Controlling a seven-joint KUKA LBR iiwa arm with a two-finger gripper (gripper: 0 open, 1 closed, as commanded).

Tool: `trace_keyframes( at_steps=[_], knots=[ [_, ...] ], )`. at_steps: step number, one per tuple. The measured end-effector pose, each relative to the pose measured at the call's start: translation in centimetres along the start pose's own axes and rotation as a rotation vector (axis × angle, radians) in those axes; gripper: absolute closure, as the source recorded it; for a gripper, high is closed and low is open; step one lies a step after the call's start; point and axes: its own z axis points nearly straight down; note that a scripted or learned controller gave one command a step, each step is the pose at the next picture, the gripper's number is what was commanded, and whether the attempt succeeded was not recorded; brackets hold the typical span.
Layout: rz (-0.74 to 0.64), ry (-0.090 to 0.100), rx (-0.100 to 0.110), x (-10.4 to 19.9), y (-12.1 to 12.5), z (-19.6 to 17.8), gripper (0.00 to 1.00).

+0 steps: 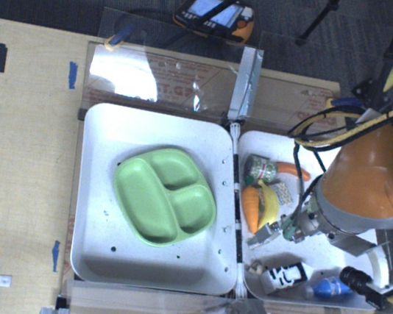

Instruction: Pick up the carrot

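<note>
The orange carrot point(250, 206) lies in the right bin point(328, 260) near its left wall, beside a yellow banana point(270, 204). My gripper point(271, 232) hangs low just right of and below the carrot's near end, over the banana's tip. A grey finger point(263, 234) points toward the carrot. Nothing is visibly held. The arm's orange band and wrist cover the bin's right half.
A green divided plate point(165, 194) sits in the left bin point(105, 145). The right bin also holds a green-labelled can point(261, 169), another orange item point(292, 171), a black-and-white object point(284, 273) and a blue object point(327, 288). Cables hang above the arm.
</note>
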Motion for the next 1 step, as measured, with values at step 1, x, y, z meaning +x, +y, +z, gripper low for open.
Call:
trace_keyframes(
  at_steps=[1],
  knots=[
    [0.01, -0.001, -0.002, -0.06, -0.01, -0.01, 0.0]
  ],
)
